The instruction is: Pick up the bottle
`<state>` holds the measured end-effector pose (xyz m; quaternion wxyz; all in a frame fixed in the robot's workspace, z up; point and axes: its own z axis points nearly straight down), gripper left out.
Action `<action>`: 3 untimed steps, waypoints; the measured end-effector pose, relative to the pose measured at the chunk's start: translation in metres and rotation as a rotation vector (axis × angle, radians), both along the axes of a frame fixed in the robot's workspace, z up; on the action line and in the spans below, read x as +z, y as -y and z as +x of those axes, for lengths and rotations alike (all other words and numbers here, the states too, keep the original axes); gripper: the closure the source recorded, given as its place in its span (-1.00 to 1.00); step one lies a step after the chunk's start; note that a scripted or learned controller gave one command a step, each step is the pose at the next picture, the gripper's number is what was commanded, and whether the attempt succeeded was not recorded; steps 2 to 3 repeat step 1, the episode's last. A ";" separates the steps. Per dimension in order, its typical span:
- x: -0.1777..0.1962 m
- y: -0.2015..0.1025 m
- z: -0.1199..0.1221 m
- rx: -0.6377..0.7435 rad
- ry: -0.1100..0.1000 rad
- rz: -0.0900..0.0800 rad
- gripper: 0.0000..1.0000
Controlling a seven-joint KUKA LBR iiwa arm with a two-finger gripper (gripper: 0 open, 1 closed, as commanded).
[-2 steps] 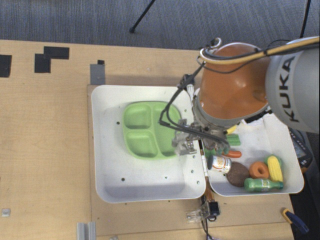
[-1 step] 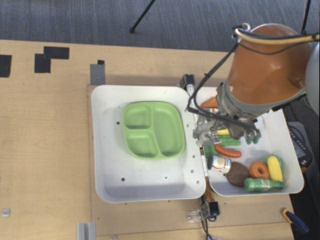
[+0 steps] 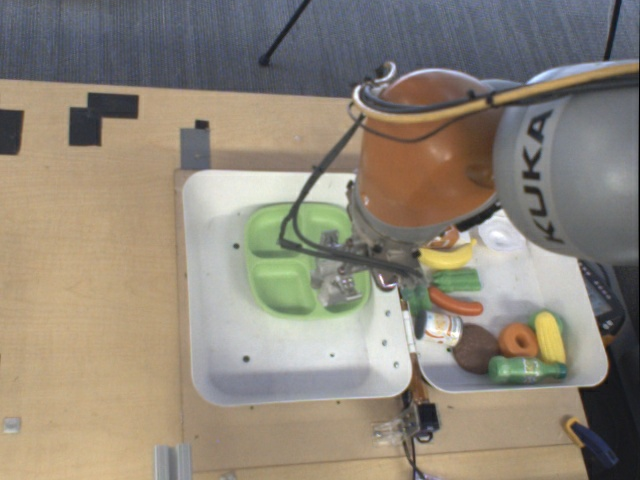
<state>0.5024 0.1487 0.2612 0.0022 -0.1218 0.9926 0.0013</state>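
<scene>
Bottle (image 3: 528, 370), green, lies on its side at the near edge of the right bin (image 3: 590, 298), just beside a brown lump (image 3: 477, 347), a doughnut (image 3: 518, 340) and an ear of corn (image 3: 550, 336). My arm (image 3: 440, 158), the biggest thing in view, hangs over the seam between the bins. Left bin (image 3: 215, 298) holds a green divided plate (image 3: 290, 258). My claw (image 3: 340, 281) sits low over that plate's right side, well apart from my target; I cannot tell how wide it stands or whether it grips anything.
</scene>
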 end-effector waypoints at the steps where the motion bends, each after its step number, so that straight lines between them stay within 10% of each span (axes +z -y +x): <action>1: -0.038 0.065 0.013 0.144 0.000 -0.003 1.00; 3: -0.038 0.065 0.013 0.144 0.000 -0.003 1.00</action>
